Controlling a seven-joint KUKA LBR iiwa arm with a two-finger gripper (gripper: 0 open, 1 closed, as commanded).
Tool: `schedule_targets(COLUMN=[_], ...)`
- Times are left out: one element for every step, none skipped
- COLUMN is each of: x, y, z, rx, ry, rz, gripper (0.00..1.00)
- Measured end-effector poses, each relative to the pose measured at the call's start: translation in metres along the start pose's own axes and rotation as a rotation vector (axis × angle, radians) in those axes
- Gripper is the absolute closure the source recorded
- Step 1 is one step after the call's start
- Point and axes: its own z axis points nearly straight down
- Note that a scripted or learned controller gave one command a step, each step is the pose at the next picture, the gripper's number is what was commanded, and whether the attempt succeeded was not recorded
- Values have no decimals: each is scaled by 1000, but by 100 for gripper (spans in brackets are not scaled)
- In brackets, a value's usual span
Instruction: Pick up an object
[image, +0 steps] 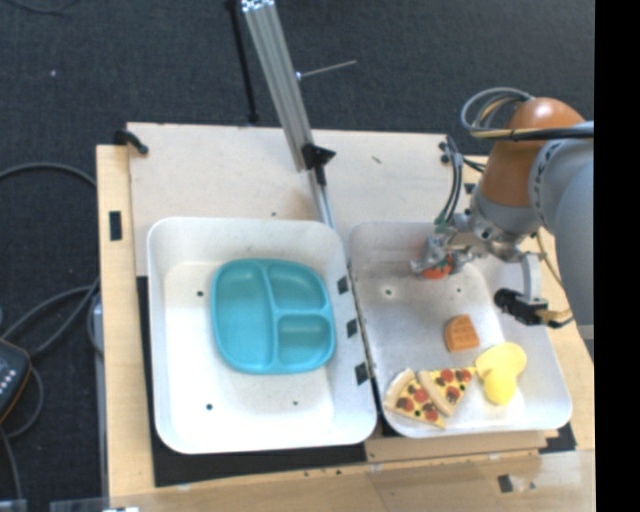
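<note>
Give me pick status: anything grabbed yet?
Done: the gripper is down over the far part of the right bin. In hand: something small and orange-red sits at its tip; too blurred to call a grasp. Left: a confirmed grip and a lift. The toast piece, pizza slices and yellow toy lie untouched.

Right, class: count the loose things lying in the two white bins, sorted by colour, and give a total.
Turquoise: 1, the divided plate
Yellow: 1, the yellow toy
Orange-brown: 1, the small block
Mixed tan and red: 2, the pizza slices
Total: 5
</note>
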Motion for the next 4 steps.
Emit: schedule_targets(x=[9,15,14,63], y=[2,-2,-1,-6], z=[-53,-112,-118,-111], rx=[-2,-4,1,4], ry=[3,2,3,5], rz=[-2,-3,-5,-5], gripper=[100,100,100,100])
